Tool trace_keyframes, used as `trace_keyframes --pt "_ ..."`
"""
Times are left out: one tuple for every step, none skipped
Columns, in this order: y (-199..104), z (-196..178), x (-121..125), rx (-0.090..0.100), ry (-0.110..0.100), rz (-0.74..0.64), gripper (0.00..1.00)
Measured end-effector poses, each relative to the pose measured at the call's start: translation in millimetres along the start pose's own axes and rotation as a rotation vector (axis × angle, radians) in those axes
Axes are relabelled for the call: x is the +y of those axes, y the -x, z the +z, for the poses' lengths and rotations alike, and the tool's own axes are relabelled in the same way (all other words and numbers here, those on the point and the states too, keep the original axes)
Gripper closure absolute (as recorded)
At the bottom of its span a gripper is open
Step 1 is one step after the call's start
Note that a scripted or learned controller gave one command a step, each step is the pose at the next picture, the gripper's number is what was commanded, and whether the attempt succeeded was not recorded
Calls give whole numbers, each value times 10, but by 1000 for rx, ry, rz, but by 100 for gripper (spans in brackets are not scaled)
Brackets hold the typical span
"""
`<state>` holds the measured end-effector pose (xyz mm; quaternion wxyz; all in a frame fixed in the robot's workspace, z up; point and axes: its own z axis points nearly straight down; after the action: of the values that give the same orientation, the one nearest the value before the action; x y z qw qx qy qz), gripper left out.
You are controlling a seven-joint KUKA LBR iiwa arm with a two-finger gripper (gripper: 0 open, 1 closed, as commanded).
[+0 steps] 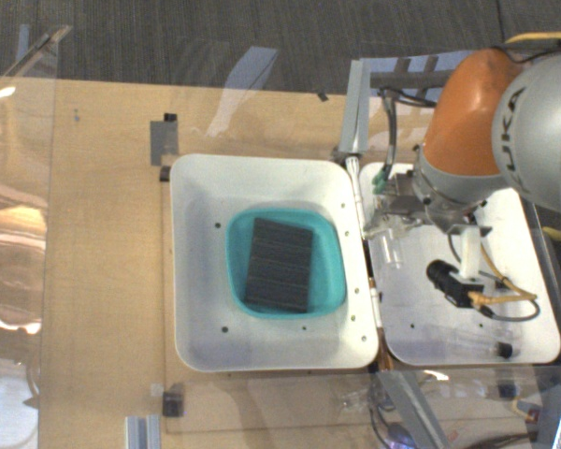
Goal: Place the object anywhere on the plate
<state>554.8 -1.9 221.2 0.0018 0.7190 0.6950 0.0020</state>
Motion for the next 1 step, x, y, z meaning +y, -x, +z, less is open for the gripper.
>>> trace_keyframes --pt "1 0 0 0 0 0 0"
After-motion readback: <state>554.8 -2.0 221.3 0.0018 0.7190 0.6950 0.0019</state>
